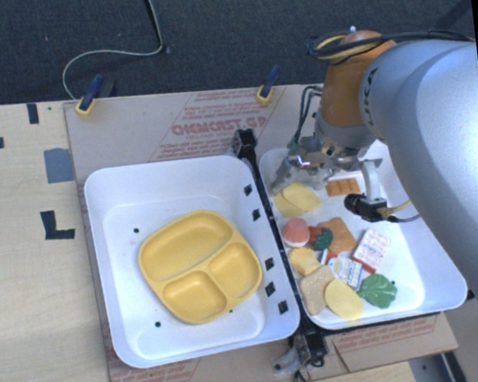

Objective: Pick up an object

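White plastic forms both shallow bins, set side by side on a brown board over the pale wooden tabletop (25, 281). Left bin (111, 201): holds one yellow divided tray (200, 266), three compartments, lying slightly askew near the middle. Right bin (431, 279): holds a cluster of small toy food items along its left half.

Items noted in the right bin, far end to near end: a pale yellow piece (298, 198) directly below the hand; an orange cracker-like square (341, 186) just beside it; a red and pink round piece (296, 231); a dark green piece (321, 239) touching a brown slab (341, 233); a white and red packet (372, 250); a yellow lump (303, 261); a tan bread-shaped slice (316, 287); a yellow oval (344, 299); a green leaf shape (378, 291) at the near corner of the cluster.

Grey arm (438, 118) enters from the right, orange band (343, 86) above the wrist. The hand (305, 162) sits low over the far left part of the right bin, close to the pale yellow piece. Finger state: cannot tell, the wrist body and cabling obscure it. No item is seen between them.

Two blue and yellow clamps (89, 95) hold the board at its far edge, and a black cable (117, 45) trails across the dark floor beyond
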Controlling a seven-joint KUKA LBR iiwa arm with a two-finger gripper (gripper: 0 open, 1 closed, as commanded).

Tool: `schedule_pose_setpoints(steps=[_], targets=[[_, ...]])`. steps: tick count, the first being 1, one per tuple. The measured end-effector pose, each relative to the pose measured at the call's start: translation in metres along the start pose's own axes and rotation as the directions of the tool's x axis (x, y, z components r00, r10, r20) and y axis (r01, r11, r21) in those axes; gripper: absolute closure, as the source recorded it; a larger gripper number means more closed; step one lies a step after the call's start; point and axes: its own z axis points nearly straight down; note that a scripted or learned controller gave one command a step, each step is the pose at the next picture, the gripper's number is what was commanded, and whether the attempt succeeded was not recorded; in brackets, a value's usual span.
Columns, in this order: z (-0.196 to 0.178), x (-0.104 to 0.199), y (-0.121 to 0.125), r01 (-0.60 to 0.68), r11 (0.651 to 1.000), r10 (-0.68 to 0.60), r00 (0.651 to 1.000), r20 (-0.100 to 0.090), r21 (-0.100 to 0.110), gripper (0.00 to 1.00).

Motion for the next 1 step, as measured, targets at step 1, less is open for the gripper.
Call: schedule_pose_setpoints(steps=[1], targets=[[-0.0001,-0.0031,-0.0114,0.000,1.000,0.000,1.000,-0.002,-0.002,0.00]])
